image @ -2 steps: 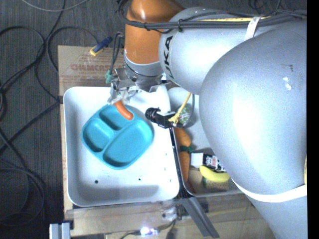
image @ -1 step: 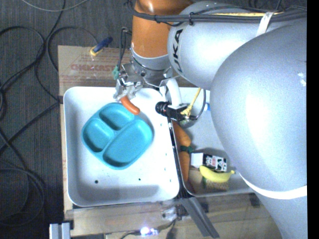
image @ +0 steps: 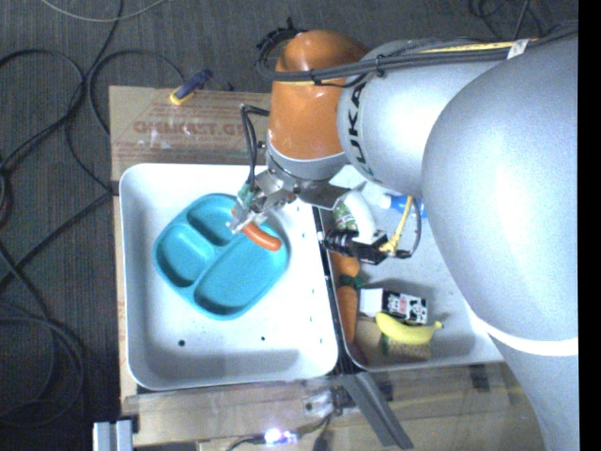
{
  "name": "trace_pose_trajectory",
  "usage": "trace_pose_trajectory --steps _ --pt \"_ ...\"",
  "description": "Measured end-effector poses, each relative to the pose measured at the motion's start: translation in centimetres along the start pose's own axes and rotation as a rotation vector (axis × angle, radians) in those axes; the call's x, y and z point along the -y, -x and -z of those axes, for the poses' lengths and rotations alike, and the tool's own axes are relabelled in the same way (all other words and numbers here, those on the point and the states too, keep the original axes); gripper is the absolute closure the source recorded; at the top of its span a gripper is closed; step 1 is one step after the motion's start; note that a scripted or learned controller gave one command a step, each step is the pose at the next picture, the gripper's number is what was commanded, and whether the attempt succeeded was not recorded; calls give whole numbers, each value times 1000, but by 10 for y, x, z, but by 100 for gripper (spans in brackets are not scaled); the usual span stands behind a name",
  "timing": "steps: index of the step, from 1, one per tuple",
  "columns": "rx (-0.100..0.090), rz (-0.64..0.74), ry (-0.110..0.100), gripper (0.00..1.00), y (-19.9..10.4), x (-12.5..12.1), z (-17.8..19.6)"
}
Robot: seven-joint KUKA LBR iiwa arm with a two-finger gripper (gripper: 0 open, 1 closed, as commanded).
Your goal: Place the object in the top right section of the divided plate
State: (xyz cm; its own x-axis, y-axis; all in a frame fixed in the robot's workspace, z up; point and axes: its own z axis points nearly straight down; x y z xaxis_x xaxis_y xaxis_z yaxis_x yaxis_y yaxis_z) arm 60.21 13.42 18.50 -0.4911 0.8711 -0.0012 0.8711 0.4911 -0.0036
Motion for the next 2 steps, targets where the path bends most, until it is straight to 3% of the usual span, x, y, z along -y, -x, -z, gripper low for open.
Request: trace_pose_trajectory --steps 1,2 --pt "-4 -119 1 100 -28 -22 5" --pt "2 -86 2 100 19 -54 -68"
